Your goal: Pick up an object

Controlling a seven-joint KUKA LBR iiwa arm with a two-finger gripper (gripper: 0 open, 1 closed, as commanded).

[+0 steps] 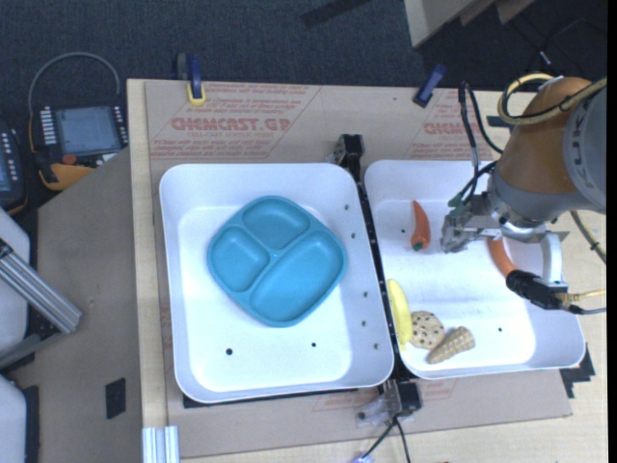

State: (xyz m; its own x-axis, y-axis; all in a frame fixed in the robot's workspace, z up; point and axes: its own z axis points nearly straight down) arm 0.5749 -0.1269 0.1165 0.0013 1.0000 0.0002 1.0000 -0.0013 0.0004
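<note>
The right bin [482,292] holds a small orange-red carrot [419,225] near its back left. A yellow banana [398,309], a speckled cookie [425,328] and a tan ice-cream cone [451,343] lie along its front left. Another orange piece [500,256] pokes out from under the arm's wrist. My gripper [461,231] hangs low over the back of the right bin, just right of the carrot and apart from it. The grey wrist and its orange band hide the area behind it.
The left bin [193,345] carries a blue divided plate [277,258] at its middle. A black clamp [349,149] sits between the bins at the back. Cables trail off the arm at the right edge [554,297].
</note>
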